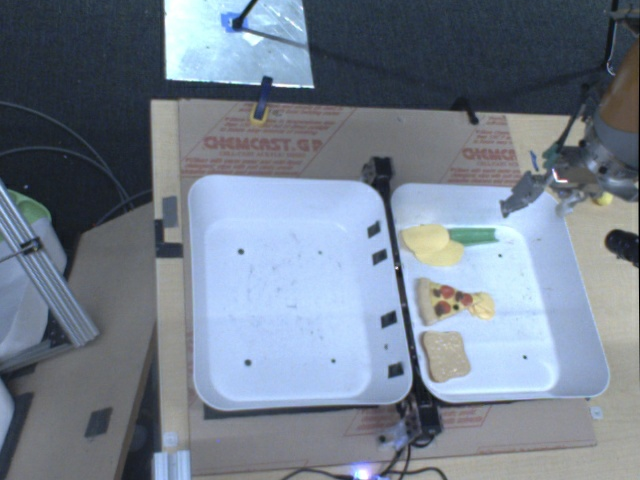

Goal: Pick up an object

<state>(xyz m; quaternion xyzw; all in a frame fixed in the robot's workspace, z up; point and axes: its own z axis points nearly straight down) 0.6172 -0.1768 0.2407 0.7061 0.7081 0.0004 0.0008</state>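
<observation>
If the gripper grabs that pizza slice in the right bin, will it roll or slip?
The pizza slice lies flat, so rolling seems unlikely. It looks like thin toy plastic, probably light and stiff. Its low profile against the right bin floor may let fingers slide over it.

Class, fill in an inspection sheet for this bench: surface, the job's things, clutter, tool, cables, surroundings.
Surface: two white bins side by side, left bin, right bin, on a board.
Job's things: in the right bin, a yellow piece with a green end, a toy pizza slice, a toy bread slice.
Clutter: nothing seen.
Tool: tool above the right bin's far right corner, holding nothing visible.
Cables: black cables on the floor, left.
Surroundings: shiny sheet on dark carpet.
</observation>
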